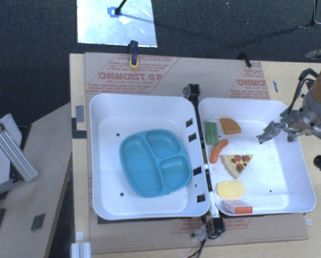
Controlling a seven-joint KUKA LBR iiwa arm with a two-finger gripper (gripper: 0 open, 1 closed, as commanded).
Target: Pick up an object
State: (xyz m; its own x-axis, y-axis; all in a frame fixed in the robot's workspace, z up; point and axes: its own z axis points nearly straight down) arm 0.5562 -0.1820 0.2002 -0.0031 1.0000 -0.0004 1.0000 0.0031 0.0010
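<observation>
Camera view: cardboard-covered bench (166, 69) on dark carpet (31, 36); claw (265, 134) state unclear above right bin (294, 160).

Looked like a robotics lab or test cell rather than any home or kitchen. Held a flat wooden bench (166, 63) covered with printed brown cardboard sheeting (150, 71) and fixed with a yellow clamp (133, 55) at the far edge. Carried two shallow white plastic bins (150, 104) joined side by side with black clips (195, 138). Offered only toy plastic food (236, 164) and a light blue sectioned tray (155, 162) as contents. Stood on dark carpet-like flooring (31, 36), with a shiny square metal plate (116, 15) beyond the bench and a ribbed aluminium framing bar (10, 149) leaning at the left.
</observation>
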